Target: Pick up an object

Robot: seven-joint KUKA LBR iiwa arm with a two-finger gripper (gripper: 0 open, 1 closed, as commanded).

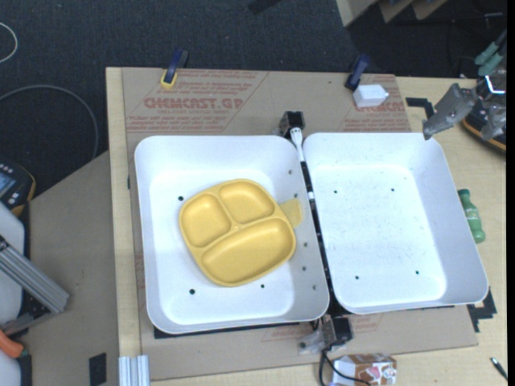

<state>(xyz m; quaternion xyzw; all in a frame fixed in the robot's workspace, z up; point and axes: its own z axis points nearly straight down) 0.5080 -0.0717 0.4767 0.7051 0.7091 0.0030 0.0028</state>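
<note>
Camera view looks down on a bench [241,95] made of brown board, with two white bins side by side.

Near the front edge, below the gap between the bins, sits a small brown and white packet [372,370] with some wires beside it.

Next come the bins. The left bin [157,215] holds a yellow plate [237,232] with three sections. It lies flat in the middle of that bin, a bit toward the right wall. A small yellow tab sticks out on its right side. The right bin [386,215] has a white floor with tiny dark specks.

Just beside the right wall of the right bin lies a small green thing [471,215].

Farther back, a little white block [370,96] rests on the board near a dark clip.

At the far right, the gripper [438,123] hangs over the far right corner of the right bin, well apart from the yellow plate. I cannot tell if it is open or closed. It is too small and blurry.
</note>
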